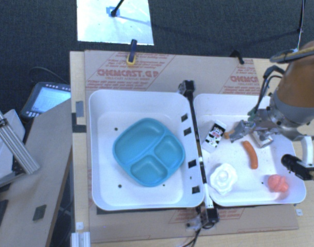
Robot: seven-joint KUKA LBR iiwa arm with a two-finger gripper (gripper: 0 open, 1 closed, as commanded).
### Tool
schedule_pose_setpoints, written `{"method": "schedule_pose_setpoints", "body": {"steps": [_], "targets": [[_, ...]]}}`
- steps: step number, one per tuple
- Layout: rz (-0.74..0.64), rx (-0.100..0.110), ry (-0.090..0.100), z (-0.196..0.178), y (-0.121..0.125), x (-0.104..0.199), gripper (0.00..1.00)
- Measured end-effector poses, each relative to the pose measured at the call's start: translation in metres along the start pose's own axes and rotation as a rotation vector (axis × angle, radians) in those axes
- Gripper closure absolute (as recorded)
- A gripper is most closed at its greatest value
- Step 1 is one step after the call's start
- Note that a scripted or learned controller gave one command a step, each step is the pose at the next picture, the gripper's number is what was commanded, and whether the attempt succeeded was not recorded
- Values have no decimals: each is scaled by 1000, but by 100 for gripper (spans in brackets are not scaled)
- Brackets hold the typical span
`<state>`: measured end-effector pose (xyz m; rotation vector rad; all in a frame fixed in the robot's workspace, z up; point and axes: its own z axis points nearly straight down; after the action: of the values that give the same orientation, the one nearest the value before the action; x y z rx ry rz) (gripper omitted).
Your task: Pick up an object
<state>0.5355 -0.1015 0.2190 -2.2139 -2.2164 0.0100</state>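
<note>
A glossy white fried-egg-shaped toy [223,178] lies by the front wall of the right-hand shallow white bin [234,201], with a pink lumpy toy [278,183] towards the front right corner, a slim orange sausage-shaped piece [250,154] mid-floor, and a small black-and-white printed card [214,136] by the left wall. The metal two-finger gripper [241,130] hangs just above the sausage's upper end; whether it grips anything cannot be told. The left bin [101,138] holds a smooth blue three-compartment plastic plate [148,151], with bare floor all round it.
</note>
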Motion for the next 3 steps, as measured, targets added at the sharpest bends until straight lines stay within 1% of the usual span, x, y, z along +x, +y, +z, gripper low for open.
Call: {"method": "schedule_pose_setpoints", "body": {"steps": [1,2,3], "targets": [[-2,-9,-1,-4,2,0,0],[0,-4,0,57,-3,-5,0],[0,-4,0,117,5,-5,0]]}}
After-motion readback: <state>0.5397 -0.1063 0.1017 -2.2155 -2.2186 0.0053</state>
